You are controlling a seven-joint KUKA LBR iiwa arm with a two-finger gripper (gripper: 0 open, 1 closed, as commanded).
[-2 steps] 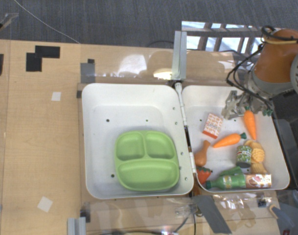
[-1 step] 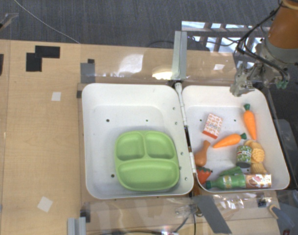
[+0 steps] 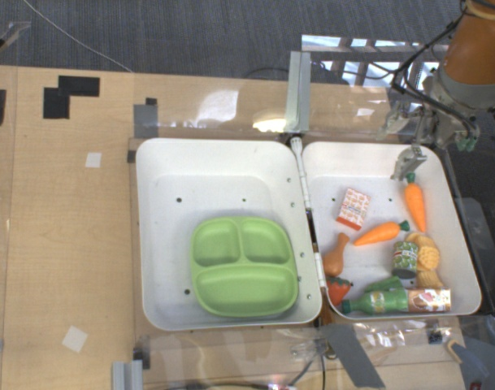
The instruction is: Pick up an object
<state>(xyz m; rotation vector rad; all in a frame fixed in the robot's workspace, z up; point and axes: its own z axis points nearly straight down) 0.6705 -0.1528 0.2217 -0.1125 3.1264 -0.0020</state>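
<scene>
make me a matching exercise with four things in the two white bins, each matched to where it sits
Things:
1. green plastic divided plate
2. green glass-look bottle lying on its side
3. small red and white carton
4. orange toy carrot next to the gripper

Places:
A. far right of the right bin, just below the gripper
B. left bin
C. along the near edge of the right bin
D. upper middle of the right bin

Pairs: 1-B, 2-C, 3-D, 4-A

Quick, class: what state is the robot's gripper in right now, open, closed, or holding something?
Gripper: cannot be told; it hangs over the right bin just above a carrot, with nothing seen in its grasp.
</scene>
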